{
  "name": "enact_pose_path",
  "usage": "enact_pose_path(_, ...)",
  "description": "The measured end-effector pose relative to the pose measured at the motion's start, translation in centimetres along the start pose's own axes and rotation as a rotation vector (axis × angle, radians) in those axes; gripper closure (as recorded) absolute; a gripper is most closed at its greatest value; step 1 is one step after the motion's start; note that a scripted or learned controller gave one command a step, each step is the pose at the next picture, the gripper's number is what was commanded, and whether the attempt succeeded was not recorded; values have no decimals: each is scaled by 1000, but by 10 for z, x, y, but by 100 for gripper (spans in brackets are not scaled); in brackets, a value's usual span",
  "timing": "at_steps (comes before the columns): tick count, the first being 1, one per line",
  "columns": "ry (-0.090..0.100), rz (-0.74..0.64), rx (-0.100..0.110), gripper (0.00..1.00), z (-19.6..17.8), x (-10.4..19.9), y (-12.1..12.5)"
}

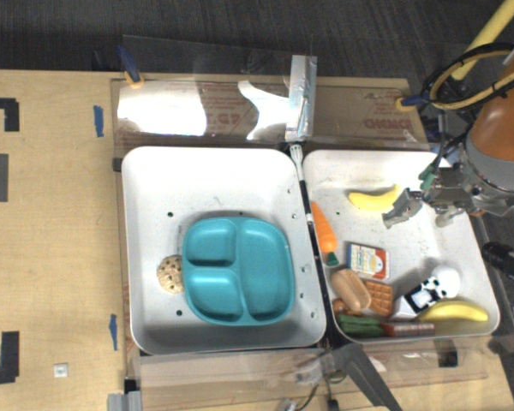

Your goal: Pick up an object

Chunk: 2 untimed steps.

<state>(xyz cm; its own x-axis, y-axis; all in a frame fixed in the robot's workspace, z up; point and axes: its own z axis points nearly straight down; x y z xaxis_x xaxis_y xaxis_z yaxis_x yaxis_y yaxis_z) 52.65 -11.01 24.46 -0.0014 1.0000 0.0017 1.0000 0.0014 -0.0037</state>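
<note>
Two white bins sit side by side on the bench, and I reach in from the 3 o'clock side. My gripper hangs over the upper part of the right bin. My fingers are spread apart, and between them I see only the white floor of the bin, so I hold nothing.

Just at 9 o'clock from my gripper lies a small yellow banana. My nearer fingertip is just beside its right end, but I cannot tell if it touches. At 7 o'clock from me a carrot lies along the left wall of this bin. Below it is a small card box with a red edge. A bread roll and a waffle lie beside each other lower down. At 6 o'clock from my gripper, near the bottom right corner, there is a black and white toy. A second, bigger banana lies just under it. Along the bottom wall lies a long green vegetable.

The left bin carries a teal divided plate in its lower middle. A cookie lies at 9 o'clock of the plate, touching its rim.
</note>
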Motion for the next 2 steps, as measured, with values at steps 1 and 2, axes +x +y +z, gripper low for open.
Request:
enact_pose_path(1,1,-159,7,0,144,-5,-42)
enact_pose_path(2,-2,-160,-6,100,130,-4,-38)
